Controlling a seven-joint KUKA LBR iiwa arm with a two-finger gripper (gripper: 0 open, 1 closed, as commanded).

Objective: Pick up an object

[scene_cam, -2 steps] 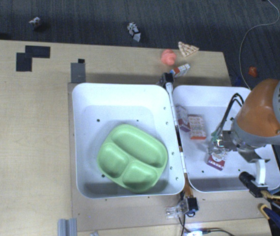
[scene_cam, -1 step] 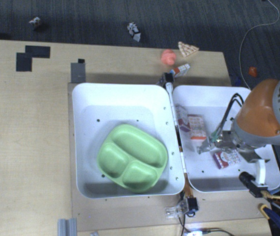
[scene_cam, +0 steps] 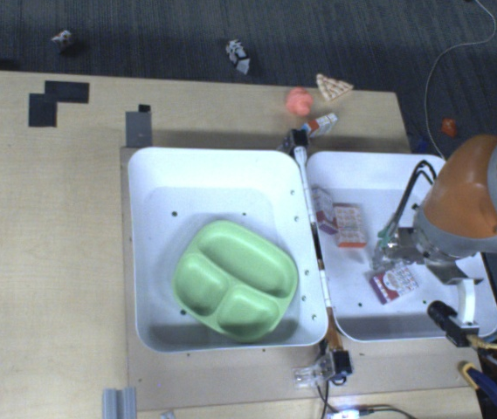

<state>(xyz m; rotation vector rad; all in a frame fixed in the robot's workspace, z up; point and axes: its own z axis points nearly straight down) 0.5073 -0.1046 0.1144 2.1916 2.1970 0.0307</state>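
In the left bin (scene_cam: 152,182) lies a green divided plate (scene_cam: 235,278), tilted toward the front. The right bin (scene_cam: 353,326) holds a small red and white packet (scene_cam: 348,224) near its middle and another red and white packet (scene_cam: 394,282) toward the front right. My gripper (scene_cam: 391,250) hangs low over the right bin, just above that second packet, under the orange band of the arm (scene_cam: 466,201). A thin pale wrapper (scene_cam: 321,206) lies by the bin's left wall.
On the bench behind the bins sit a pink ball (scene_cam: 299,101), a wedge-shaped toy (scene_cam: 334,86) and a small marker-like object (scene_cam: 318,127). Small bits lie on the dark floor beyond. Cables run at the front right.
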